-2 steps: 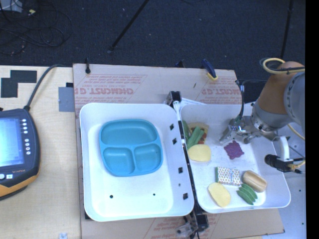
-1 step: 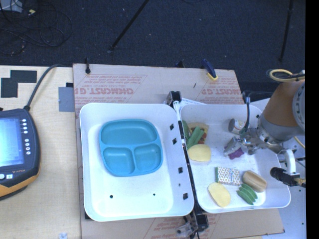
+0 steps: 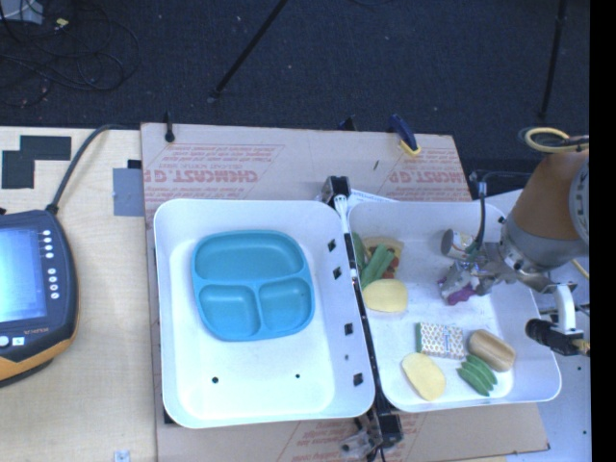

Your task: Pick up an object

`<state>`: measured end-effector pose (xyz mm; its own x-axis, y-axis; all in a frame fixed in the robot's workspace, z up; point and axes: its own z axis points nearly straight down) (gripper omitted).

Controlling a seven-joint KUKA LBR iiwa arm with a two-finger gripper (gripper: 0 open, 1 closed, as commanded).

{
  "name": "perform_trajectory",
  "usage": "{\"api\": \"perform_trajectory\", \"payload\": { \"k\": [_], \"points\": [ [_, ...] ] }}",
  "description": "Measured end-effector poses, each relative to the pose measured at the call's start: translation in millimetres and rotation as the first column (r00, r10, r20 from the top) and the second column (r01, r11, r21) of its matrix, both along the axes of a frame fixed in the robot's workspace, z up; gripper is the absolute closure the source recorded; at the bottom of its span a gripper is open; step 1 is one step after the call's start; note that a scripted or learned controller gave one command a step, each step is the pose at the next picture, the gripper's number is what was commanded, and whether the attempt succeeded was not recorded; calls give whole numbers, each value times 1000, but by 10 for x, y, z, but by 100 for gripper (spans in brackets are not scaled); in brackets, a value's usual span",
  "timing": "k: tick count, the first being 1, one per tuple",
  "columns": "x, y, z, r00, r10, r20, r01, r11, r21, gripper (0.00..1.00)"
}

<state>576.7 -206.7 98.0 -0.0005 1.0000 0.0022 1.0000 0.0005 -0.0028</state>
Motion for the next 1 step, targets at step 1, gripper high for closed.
{"api": "perform_trajectory", "payload": {
  "k": [1],
  "points": [
    [90,791,-96,1000,3,2,-3,1000,-2,100]
  ]
}}
